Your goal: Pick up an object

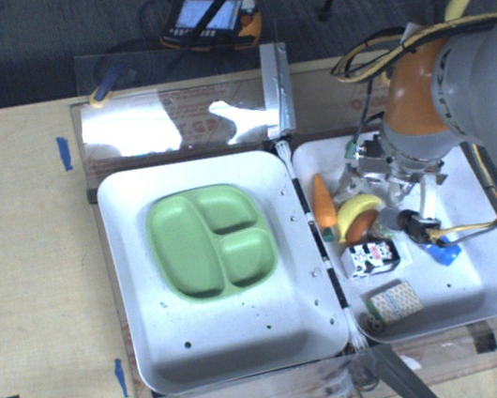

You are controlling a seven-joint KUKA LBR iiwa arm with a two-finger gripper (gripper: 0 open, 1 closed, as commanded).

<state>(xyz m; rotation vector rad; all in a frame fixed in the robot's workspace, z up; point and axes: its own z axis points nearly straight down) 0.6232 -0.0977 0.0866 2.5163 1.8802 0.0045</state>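
No text can be read: the lit screen of the handheld controller [209,17] at the upper middle is too blurred.

The arm [456,80] ran off the right edge, its wrist covered the gripper's fingers, and the banana [358,215] (partly hidden) lay beneath.

a robotics lab: taped wooden bench [34,279], teach pendant [209,19], tripod legs [396,386].
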